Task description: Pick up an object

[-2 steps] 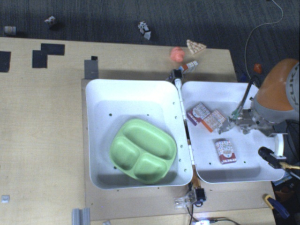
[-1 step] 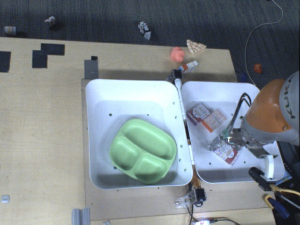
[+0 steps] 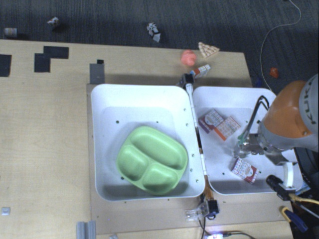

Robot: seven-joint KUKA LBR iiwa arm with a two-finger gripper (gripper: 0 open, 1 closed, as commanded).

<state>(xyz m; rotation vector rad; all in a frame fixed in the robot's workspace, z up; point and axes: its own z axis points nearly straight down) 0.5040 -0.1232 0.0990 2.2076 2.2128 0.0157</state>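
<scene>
Progress — early, by the look of things: nothing lifted, nothing seen between the fingers, the grasp itself not yet made. Arm (image 3: 294, 116) reaching in from the right, its orange band over the right-hand bin (image 3: 224, 185), with the gripper (image 3: 247, 146) low over that bin's floor, between the upper packets and the lower one. Whether its fingers are apart or together — cannot tell; too small and dark against the wrist to read. Nearest candidate for the pick: a small red-and-white packet (image 3: 244, 170) lying flat on the bin floor just below the gripper, apart from it or barely touching, hard to say which. Left to do, as a judgement: settle on a thing, close on it, raise it clear of the bin. Now the count. Bins: two, white and shallow, side by side. In the left bin (image 3: 99, 133): one green divided tray (image 3: 152, 159), three compartments, tilted a little. In the right bin: three flat packets, namely the one below the gripper and two near the top, a reddish packet (image 3: 210, 120) and a paler packet (image 3: 228, 127) touching it. Beyond the bins on the bench: one pink ball (image 3: 188, 58), one wedge-shaped toy (image 3: 208, 49), one small tube (image 3: 200, 71).
</scene>
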